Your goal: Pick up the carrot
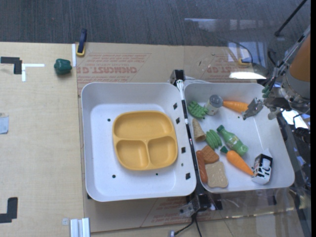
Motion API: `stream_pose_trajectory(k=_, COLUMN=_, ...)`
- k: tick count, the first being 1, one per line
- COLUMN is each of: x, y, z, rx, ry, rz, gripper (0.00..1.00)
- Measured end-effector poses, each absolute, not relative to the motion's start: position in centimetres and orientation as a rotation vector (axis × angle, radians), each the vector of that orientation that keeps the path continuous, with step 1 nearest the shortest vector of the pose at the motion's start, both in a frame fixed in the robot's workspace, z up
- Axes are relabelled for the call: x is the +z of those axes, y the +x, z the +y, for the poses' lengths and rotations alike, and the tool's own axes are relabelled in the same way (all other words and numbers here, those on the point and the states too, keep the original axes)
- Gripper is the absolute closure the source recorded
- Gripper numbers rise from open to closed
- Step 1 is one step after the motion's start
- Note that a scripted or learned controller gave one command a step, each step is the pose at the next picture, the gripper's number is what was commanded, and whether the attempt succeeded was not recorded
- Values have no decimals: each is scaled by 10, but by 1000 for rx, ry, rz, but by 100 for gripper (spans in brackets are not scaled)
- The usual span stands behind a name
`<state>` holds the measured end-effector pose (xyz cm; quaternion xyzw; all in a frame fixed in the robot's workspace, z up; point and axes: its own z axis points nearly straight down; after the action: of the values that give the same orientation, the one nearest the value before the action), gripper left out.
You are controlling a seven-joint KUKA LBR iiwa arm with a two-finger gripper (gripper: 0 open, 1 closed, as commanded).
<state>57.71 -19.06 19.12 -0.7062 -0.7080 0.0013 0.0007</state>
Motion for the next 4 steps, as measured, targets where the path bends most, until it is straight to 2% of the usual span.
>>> stream_pose_trajectory(k=1, x=92, y=618, z=-212, rx=-16, ry=-2344, rz=-2075, gripper=0)
stream_pose_trajectory(k=2, x=87, y=652, z=-197, rx=46, ry=-2627, rz=-1664, gripper=0)
stream_pose_trajectory(k=3, x=97, y=655, z=-196, rx=33, ry=-2632, rz=-1678, gripper=100)
stream_pose_trajectory(k=4, x=95, y=652, z=-197, rx=49, ry=-2625, rz=-1674, gripper=0)
